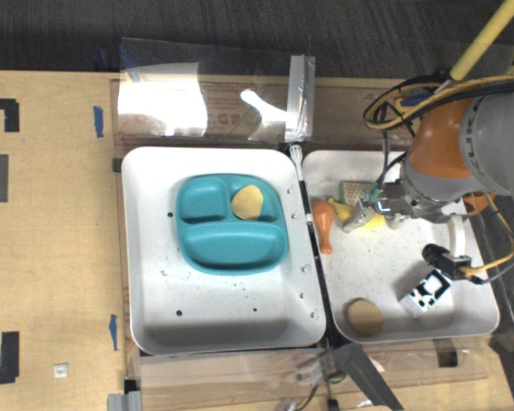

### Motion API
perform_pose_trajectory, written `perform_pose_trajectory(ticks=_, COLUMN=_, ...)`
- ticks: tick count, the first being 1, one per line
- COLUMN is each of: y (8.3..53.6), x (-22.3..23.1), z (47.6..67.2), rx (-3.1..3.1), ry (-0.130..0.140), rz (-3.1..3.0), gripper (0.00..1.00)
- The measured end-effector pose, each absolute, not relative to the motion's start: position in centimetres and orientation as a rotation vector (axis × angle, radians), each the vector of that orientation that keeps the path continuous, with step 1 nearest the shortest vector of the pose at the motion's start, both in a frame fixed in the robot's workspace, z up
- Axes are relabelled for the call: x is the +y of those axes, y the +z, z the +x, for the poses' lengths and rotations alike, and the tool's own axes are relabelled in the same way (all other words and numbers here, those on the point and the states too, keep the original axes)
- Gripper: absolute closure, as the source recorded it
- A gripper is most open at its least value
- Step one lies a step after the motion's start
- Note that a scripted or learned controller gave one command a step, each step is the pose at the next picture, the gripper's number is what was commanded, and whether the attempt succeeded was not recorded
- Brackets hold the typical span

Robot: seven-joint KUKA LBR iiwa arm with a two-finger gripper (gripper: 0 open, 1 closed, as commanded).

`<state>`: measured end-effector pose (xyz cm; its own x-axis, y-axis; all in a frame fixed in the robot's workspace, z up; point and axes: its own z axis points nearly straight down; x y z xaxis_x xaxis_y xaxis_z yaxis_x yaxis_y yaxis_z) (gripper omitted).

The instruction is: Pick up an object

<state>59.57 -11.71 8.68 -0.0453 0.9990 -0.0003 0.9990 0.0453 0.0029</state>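
Reaching in from the right, the grey arm [480, 144] with its orange band has its gripper [384, 205] low in the right-hand white bin [463, 315], at the bin's upper left part. Whether the fingers are spread or closed cannot be told from this slanted overhead view, and nothing can be seen held between them.

Just beside the gripper lie the likeliest things to pick: a yellow object [366, 221], an orange carrot-shaped toy [324, 223] along the bin's left wall, and a small greenish speckled item [355, 192] behind them. These sit crowded together, touching or nearly so. Well apart, a round brown object [364, 316] rests near the front edge, and a black-and-white patterned block [426, 291] lies to its right.

The risk, as a judgement: in such a tight cluster the fingers may land on two things at once, or nudge the yellow piece against the carrot or wall and close on nothing. Loose cables [463, 268] by the wrist could also snag.

The left bin [146, 255] holds a teal divided plate [231, 234] with a yellow-tan ball [248, 201] in its upper right compartment. Both bins sit on a tan desk [43, 229] marked with black and blue tape; dark carpet [197, 7] lies beyond.
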Motion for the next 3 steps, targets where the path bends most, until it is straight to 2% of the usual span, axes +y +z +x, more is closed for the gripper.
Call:
perform_pose_trajectory(ticks=1, y=9.1, x=-11.9, z=57.6, rx=2.008, ry=-0.007, rz=2.424, gripper=0.00)
perform_pose_trajectory(ticks=2, y=8.5, x=-12.1, z=65.3, rx=2.254, ry=-0.065, rz=2.262, gripper=0.00)
perform_pose_trajectory(ticks=3, y=8.5, x=-11.4, z=65.4, rx=2.155, ry=-0.068, rz=2.338, gripper=0.00)
